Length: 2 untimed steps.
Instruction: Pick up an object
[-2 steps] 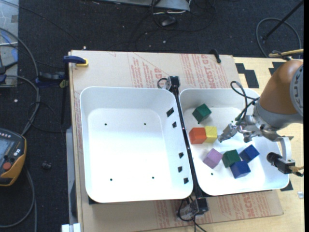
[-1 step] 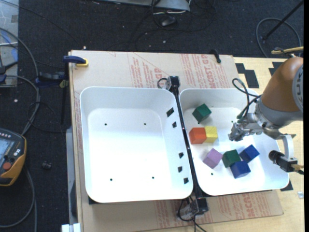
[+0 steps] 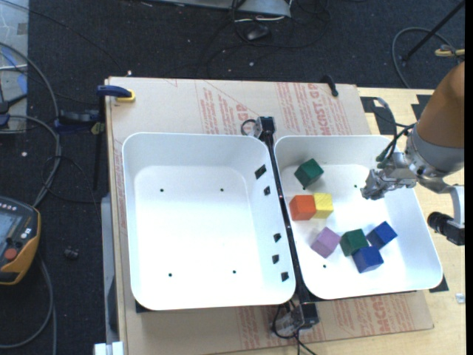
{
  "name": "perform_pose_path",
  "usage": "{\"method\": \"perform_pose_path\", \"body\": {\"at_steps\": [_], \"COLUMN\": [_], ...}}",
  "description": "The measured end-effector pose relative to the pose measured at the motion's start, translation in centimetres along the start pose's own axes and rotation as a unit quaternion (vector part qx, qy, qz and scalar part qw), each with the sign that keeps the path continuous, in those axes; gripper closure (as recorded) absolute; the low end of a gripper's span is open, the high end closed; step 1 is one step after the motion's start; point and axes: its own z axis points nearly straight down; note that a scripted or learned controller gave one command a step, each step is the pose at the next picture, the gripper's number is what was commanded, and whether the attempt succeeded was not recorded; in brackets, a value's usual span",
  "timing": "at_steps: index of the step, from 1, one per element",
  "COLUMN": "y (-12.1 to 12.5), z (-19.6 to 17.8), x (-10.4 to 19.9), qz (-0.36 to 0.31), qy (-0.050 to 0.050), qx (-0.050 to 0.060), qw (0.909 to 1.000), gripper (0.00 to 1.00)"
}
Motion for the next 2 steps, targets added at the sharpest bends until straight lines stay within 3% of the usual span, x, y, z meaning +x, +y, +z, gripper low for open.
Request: {"method": "perform_pose_path", "body": {"at_steps": [1,2], "y": [0.87,0.89], "z": [-5.97,-6.43], "x": [0.05,0.05], "qz": [0.000,0.000], "qy": [0.000,0.000], "qx": [-0.001,0.002], "qw": [1.0000,1.0000], "gripper": [1.00,1.00]}}
